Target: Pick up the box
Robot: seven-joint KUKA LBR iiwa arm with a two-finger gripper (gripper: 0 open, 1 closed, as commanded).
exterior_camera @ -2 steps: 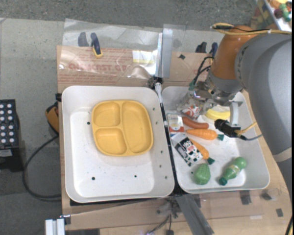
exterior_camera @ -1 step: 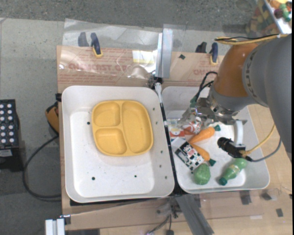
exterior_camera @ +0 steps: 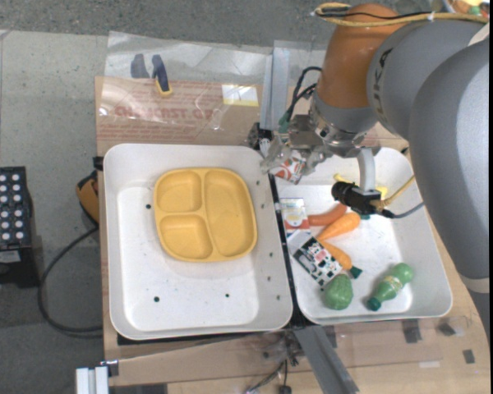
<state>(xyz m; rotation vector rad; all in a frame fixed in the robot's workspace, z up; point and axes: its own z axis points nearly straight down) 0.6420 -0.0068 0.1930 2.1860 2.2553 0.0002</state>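
Gripper (exterior_camera: 292, 161) half hidden under wrist, finger state unclear, above box (exterior_camera: 315, 258).

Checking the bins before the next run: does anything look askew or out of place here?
A small red and white item sits tilted at the gripper, over the rim between the bins rather than resting in one. The black and white box lies skewed in the right bin, crowded by carrots. The yellow plate lies flat.

The grey arm (exterior_camera: 452, 97) reaches in from the right, its orange band (exterior_camera: 353, 52) sitting above the wrist. The gripper (exterior_camera: 292, 161) points down and leftward; its lower end seems partly hidden beneath the wrist.
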